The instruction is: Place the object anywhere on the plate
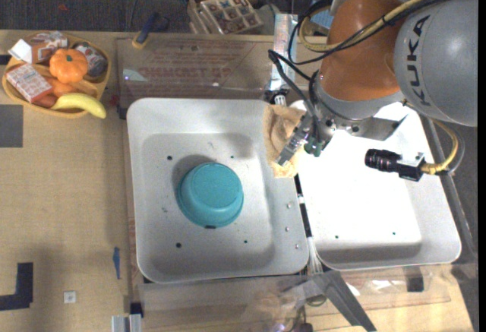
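Teal plate (211,194) sits upside-down-looking in the left bin (148,125), well left of everything else. Further right, the gripper (292,150) hovers at the bins' shared edge, touching a tan crumpled object (278,129); can't tell if the fingers are open.

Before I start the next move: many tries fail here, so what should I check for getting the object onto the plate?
1. Plate lies in the left bin, nothing on it: ok.
2. Tan object in view, at that bin's right rim: ok.
3. Claw at the object: ok.
4. Object actually gripped: cannot tell.
5. Object over the plate: not ok, it is right of it.
6. Bin floor between claw and plate free: ok.
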